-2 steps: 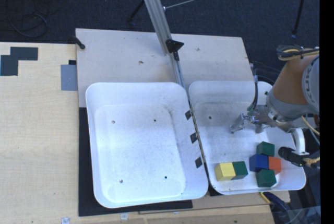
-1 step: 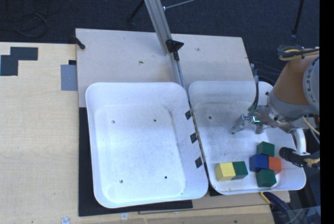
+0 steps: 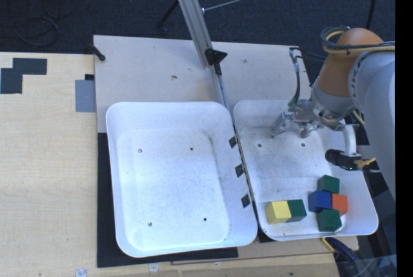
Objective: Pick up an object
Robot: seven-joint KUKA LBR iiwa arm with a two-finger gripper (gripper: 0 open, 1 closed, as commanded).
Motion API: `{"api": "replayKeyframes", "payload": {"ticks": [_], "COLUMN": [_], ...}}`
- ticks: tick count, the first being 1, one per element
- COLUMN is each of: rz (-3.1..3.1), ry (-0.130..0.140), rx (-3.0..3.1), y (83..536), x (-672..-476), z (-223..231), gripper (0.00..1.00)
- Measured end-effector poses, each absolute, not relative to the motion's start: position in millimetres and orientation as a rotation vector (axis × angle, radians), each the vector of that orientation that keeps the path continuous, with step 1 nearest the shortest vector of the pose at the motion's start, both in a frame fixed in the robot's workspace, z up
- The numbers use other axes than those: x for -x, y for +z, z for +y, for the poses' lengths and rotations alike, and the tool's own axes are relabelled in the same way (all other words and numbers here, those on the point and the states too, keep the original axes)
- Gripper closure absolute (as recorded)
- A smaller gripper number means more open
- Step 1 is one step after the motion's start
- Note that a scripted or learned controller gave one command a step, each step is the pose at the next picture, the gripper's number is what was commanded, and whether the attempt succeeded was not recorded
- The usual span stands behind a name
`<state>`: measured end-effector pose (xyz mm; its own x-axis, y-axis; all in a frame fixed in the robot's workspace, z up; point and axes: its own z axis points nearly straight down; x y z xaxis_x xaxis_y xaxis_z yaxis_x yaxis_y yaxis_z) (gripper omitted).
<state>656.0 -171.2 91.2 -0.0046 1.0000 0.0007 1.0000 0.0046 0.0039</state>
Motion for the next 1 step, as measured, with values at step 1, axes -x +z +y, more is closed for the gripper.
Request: {"api": "replayKeyframes", "payload": {"ticks": [1], "rz": [2.228], "ry": [-0.003], "rx": [-2.217], "y": [90.4], "x": [-653.2], "z": [-172.3], "gripper": [0.00]}}
